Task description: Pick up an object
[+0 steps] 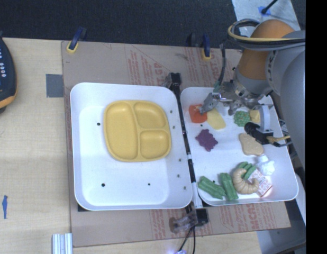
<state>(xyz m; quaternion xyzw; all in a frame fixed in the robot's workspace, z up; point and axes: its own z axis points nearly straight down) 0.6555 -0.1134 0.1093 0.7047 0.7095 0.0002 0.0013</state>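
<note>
A pale wooden bench (31, 157) is covered across its middle by a brown cardboard sheet printed with red lettering (137, 62), which is held at its far edge by a yellow clamp (74, 40) and a blue clamp (206, 46). Two shallow white plastic bins are set side by side on the sheet, the left bin (89, 173) touching the right bin (282, 189) along a shared edge. A grey square of tape (54, 85) and a black-and-orange handheld pendant (2, 73) are seen on the bare wood to the left.

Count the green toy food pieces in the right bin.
4 visible: two long green pieces along the front, one beside the bagel, one below the gripper; others may be hidden.
</note>
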